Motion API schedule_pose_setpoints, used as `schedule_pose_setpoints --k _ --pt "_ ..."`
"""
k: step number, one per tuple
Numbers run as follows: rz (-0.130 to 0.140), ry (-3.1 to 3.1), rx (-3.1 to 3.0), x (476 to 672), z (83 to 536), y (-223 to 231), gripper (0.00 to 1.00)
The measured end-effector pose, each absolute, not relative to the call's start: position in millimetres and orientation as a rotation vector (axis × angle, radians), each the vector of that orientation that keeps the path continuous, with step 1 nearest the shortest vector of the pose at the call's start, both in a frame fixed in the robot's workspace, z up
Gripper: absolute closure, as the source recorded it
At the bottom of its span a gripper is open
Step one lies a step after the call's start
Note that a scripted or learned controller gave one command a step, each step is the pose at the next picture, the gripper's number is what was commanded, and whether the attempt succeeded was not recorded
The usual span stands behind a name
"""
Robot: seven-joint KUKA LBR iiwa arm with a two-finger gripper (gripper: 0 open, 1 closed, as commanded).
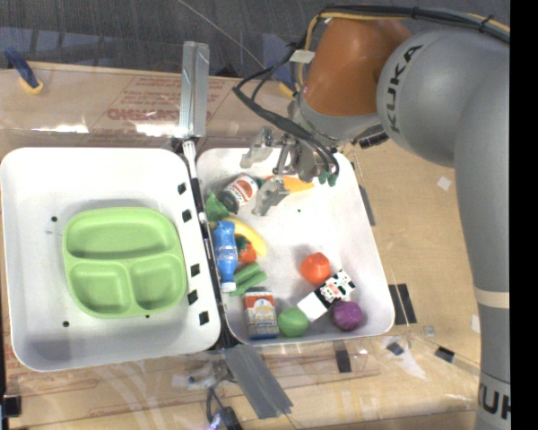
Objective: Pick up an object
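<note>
The gripper (271, 195) hangs over the right bin (363, 240), fingers apart, holding nothing; a small can (242, 191) lies just left. It looks light, rigid, slippery; best pinched across its middle.

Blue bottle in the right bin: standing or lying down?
Lying down. The blue bottle rests lengthwise on the bin floor along the right bin's left wall.

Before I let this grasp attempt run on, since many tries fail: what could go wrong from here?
1. The gripper hangs over the crowded back-left corner of the right bin, beside the small can; it may nudge the can rather than grip it.
2. The blue bottle and banana lie packed against the bin wall, so neighbours could shift or jam.
</note>
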State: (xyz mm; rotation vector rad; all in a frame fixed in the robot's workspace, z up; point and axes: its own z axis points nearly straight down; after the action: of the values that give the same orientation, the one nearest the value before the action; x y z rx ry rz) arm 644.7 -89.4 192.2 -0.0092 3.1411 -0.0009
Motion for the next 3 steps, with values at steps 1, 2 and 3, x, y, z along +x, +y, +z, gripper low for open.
schedule_pose_setpoints --k 1,2,3 --pt "0.000 3.142 0.095 632.1 90.3 -91.2 0.00" --pt "0.001 3.134 -0.217 572.6 92.1 -100.3 0.00" --pt "0.000 3.126 -0.281 591.6 92.8 -100.0 0.00"
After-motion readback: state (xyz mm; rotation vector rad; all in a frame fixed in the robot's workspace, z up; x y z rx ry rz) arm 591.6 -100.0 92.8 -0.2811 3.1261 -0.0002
